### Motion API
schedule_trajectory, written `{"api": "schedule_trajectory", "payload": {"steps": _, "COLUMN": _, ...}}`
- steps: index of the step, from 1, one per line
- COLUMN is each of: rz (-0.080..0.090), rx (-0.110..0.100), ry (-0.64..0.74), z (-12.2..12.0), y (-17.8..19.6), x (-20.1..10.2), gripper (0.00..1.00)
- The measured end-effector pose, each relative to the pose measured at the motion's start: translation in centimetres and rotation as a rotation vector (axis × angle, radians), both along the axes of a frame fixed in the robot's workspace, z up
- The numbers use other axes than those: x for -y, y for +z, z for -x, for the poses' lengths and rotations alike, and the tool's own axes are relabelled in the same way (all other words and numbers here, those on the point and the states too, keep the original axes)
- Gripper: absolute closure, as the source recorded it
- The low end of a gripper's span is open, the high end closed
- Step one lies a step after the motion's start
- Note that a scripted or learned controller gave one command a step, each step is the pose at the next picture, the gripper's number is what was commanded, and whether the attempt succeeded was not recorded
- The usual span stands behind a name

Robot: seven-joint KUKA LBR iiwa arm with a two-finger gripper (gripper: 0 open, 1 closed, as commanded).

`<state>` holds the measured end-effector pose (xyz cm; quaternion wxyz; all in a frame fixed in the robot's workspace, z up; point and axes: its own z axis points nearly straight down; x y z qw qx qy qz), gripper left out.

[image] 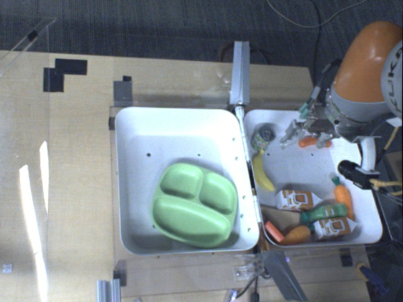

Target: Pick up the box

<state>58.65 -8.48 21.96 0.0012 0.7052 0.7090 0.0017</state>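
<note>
Two small orange-and-white boxes lie in the right bin (378, 234). One box (296, 199) lies near the bin's middle, the other box (331, 228) near its front right corner. A green bottle (323, 213) lies between them. My gripper (301, 131) hangs over the back of the right bin, well behind both boxes. A small orange piece (308, 142) lies right by the gripper's tip; whether it is held is unclear.
The right bin also holds a banana (261, 172) along its left wall, a small can (265, 133) at the back, and carrots (343, 195) (296, 234). A green divided plate (195, 204) sits in the left bin (135, 168). A metal divider post (239, 74) stands between the bins.
</note>
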Motion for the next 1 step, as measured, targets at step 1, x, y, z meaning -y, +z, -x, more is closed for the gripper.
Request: {"api": "schedule_trajectory", "payload": {"steps": 1, "rz": 0.001, "rx": 0.008, "ry": -0.062, "z": 5.59, "y": -13.06, "x": 2.63, "gripper": 0.0}}
